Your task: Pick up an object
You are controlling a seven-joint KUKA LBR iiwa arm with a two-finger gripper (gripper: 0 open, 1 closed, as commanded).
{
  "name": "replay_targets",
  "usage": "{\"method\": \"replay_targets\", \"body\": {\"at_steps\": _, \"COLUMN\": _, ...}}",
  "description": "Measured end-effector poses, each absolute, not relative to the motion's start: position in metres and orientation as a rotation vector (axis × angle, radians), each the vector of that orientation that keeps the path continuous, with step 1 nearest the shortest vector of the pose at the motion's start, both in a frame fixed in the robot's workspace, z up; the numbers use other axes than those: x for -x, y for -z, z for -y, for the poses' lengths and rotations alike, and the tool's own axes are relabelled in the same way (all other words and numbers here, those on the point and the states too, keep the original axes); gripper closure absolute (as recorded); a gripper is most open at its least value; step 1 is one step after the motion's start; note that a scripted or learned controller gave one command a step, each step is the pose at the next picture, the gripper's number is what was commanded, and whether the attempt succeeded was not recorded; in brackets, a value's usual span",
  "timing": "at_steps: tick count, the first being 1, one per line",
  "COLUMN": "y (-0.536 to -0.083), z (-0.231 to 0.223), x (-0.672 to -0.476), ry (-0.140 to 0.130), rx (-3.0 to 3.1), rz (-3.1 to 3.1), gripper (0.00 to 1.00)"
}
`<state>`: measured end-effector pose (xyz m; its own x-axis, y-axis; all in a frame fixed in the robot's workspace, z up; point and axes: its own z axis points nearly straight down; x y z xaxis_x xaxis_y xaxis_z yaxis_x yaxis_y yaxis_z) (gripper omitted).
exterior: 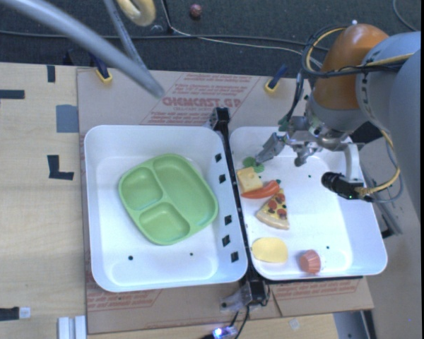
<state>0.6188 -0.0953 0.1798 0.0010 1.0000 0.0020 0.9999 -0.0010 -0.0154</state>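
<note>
red print on the cardboard sheet (198,97) under the bins reads roughly "chemcast gp"; the smaller lines are illegible.

In the right bin (367,256), food pieces crowd the left side: cheese block (249,180), red pepper (261,190), pizza slice (274,211). Its right half lies open. The divided green plate (167,198) fills the left bin's (99,189) middle.
</note>
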Motion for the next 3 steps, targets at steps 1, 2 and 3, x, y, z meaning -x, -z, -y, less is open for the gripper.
{"method": "replay_targets", "body": {"at_steps": 1, "y": -0.188, "z": 0.095, "x": -0.622, "ry": -0.001, "rx": 2.219, "rz": 2.222, "gripper": 0.0}}
{"method": "replay_targets", "body": {"at_steps": 2, "y": -0.142, "z": 0.1, "x": -0.618, "ry": -0.008, "rx": 2.218, "rz": 2.219, "gripper": 0.0}}
{"method": "replay_targets", "body": {"at_steps": 3, "y": -0.089, "z": 0.099, "x": -0.617, "ry": -0.004, "rx": 2.219, "rz": 2.22, "gripper": 0.0}}
